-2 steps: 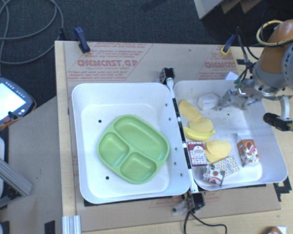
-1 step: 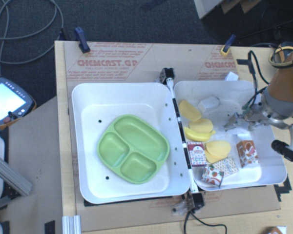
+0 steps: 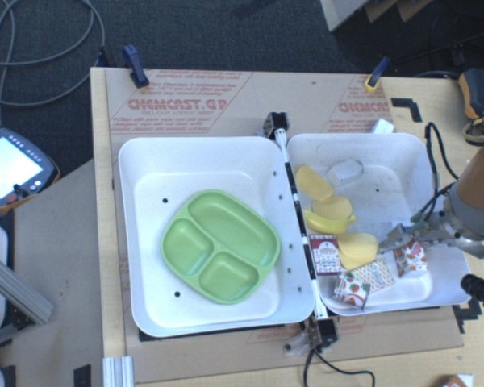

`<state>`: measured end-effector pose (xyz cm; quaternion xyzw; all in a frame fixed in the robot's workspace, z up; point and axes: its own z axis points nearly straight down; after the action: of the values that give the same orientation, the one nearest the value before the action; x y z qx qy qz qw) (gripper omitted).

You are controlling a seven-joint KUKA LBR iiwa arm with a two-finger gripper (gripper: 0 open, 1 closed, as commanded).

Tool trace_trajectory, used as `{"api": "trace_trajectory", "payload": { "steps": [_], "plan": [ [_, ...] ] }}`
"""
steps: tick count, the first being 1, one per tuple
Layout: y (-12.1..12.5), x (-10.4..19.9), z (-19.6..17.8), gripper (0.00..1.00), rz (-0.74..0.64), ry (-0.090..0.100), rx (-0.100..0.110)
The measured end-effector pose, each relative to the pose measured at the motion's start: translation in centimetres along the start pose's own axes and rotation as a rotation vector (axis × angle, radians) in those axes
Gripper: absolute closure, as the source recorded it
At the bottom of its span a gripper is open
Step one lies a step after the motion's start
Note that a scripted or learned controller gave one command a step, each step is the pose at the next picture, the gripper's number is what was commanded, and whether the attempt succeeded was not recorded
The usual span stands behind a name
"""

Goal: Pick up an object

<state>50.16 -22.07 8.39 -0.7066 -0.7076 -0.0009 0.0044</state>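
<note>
Overhead, wooden bench point(image 3: 226, 103) on dark carpet point(image 3: 185, 14), cables point(image 3: 40, 22) at ten o'clock, gripper point(image 3: 405, 234) apparently spread, jaw state uncertain.

The bench point(image 3: 226, 103), apparently covered by printed brown sheet, bears two white bins point(image 3: 145, 168) side by side.
</note>
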Motion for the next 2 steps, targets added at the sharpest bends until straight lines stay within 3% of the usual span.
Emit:
{"api": "trace_trajectory", "payload": {
  "steps": [1,2],
  "plan": [
    [0.2,-0.2,-1.1,1.00,0.001,-0.007,-0.007],
    [1.5,5.5,-4.9,1.00,0.000,-0.008,-0.006]
  ]
}}
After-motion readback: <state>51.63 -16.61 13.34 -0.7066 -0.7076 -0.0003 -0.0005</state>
